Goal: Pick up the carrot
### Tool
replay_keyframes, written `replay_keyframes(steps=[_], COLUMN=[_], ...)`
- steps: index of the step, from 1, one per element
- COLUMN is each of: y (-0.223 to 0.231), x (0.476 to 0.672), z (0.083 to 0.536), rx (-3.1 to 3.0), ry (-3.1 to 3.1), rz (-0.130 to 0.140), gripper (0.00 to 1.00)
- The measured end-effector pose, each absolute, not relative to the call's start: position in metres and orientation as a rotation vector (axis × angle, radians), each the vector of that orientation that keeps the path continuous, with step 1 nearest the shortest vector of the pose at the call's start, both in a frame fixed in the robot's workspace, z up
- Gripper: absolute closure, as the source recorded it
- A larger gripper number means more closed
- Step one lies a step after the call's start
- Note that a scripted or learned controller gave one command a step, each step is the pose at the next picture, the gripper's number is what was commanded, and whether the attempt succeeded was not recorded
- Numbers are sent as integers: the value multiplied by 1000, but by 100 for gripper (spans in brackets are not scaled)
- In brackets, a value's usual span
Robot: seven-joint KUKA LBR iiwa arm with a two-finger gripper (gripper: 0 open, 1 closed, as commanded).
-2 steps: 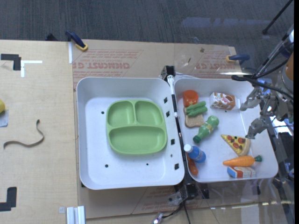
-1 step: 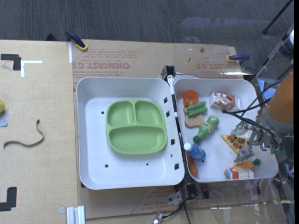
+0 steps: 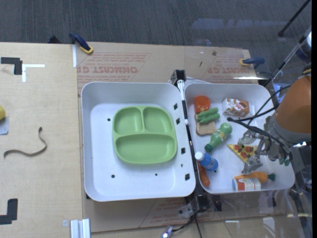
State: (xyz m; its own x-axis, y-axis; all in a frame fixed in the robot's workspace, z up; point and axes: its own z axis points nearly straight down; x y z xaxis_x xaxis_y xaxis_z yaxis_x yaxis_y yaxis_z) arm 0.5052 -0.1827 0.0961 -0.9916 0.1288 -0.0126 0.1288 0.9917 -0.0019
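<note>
Hovering low over the right bin [image 3: 277, 95], the pincer [image 3: 257, 155] is seen just above the carrot [image 3: 257, 177], which lies near that bin's front right corner, its green top pointing right, touching or just behind a small carton [image 3: 246, 184]. Whether the pincer's fingers are spread or closed cannot be told, since they are lost among cables and the pizza slice [image 3: 240, 151] beneath them; nothing can be made out held between them. The step in hand is judged to be the approach, with the grasp not yet made. For the next move, a short shift toward the bin's front edge and a descent onto the orange body would be called for, with the fingers set across its width. Care would be needed beside the carton and the bin wall, where room for a finger looks scant. The left bin [image 3: 94, 148] carries a green divided plate [image 3: 145, 135]
</note>
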Motion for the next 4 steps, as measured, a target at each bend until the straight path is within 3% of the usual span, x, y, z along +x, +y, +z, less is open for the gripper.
replay_keyframes(steps=[1, 2, 3, 4], y=[-169, -158, -174, -165], x=[484, 488, 494, 485], z=[97, 97, 92, 91], rx=[-129, -279, -34, 322], ry=[3118, 3112, 3136, 3124], rz=[-9, -11, 0, 2], gripper=[0, 0, 0, 0])
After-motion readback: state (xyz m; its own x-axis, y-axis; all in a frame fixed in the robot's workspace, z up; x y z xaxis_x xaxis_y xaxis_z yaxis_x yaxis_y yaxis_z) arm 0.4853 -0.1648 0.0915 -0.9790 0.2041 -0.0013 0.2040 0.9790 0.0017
